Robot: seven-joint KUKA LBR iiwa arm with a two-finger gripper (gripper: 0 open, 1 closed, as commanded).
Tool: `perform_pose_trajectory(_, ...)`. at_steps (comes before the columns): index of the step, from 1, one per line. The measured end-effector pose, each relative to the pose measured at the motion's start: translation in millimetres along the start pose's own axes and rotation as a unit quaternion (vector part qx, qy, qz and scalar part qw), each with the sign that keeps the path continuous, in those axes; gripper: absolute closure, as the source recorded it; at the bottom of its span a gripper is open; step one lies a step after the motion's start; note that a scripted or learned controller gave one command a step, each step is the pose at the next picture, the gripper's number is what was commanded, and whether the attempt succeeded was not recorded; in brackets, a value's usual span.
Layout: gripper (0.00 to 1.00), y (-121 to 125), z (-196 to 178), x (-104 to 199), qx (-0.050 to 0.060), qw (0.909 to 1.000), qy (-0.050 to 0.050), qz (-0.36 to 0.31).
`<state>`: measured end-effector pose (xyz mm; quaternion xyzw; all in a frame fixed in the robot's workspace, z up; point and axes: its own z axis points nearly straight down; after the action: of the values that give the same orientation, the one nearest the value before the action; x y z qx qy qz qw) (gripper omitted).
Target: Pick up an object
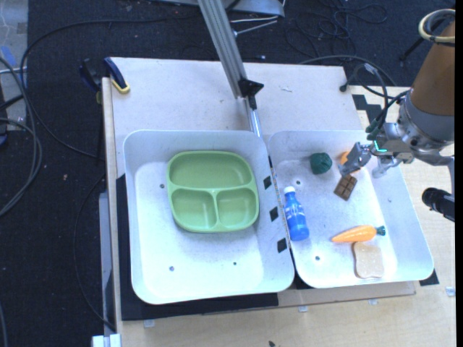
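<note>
My gripper (pixel 369 160) hangs over the back right part of the right bin (pixel 405 223), its fingers apart and nothing between them. Just below its left finger (pixel 354 157) lies a brown chocolate bar (pixel 346 187). A small orange thing (pixel 342 157) peeks out behind that finger. A dark green lump (pixel 320 163) sits to the gripper's left. Nearer the front lie a blue bottle (pixel 295 214), an orange carrot (pixel 355 233) and a tan bread slice (pixel 369 260).
The left bin (pixel 145 266) holds a green divided plate (pixel 213 191). A grey metal pole (pixel 226 38) slants up from between the bins at the back. Cables run over the dark floor around the bench.
</note>
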<state>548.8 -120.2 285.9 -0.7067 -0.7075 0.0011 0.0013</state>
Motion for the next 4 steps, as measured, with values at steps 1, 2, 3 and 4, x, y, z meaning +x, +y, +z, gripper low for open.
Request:
perform_pose_trajectory(1,0.0,1,-1,0,-0.001,1.0,0.0,0.0)
perform_pose_trajectory(2,0.0,0,62,-2,0.001,1.0,0.0,0.001)
perform_pose_trajectory(3,0.0,7,112,4,0.0,1.0,0.0,0.001)
perform_pose_trajectory(4,0.0,9,155,7,0.0,1.0,0.0,0.001)
